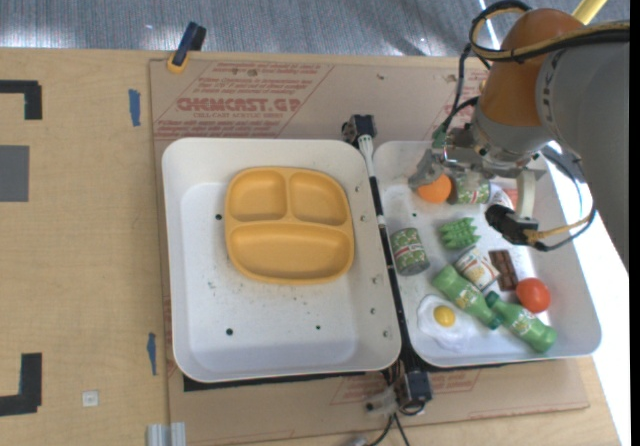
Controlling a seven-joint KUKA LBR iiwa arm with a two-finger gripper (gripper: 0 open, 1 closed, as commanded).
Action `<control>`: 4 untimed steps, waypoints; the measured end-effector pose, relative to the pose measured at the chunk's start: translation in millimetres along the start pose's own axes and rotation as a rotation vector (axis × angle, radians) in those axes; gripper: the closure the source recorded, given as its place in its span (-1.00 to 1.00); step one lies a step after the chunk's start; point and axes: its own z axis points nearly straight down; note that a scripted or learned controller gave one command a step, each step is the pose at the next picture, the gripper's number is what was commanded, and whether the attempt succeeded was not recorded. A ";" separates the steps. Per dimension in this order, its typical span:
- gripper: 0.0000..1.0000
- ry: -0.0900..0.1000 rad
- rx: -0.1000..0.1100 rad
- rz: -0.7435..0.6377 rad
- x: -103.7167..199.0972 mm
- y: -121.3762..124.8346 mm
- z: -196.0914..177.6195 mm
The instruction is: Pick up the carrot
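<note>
Close beside carrot [434, 190]: gripper [447, 170], can [409, 250], broccoli [460, 232]; grip state unclear.

A yellow-orange divided plate [290, 224] is being shown in the white left bin [190, 264]. In the white right bin [580, 334], an orange carrot [434, 190], a red tomato [534, 295], green bottles [495, 309], a green-labelled can [409, 250] and a white egg with a yellow yolk [443, 317] are being displayed. The arm [560, 84] is being seen in grey with an orange band.
</note>
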 end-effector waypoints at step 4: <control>-1.00 0.029 0.077 -0.019 -78.5 16.2 14.9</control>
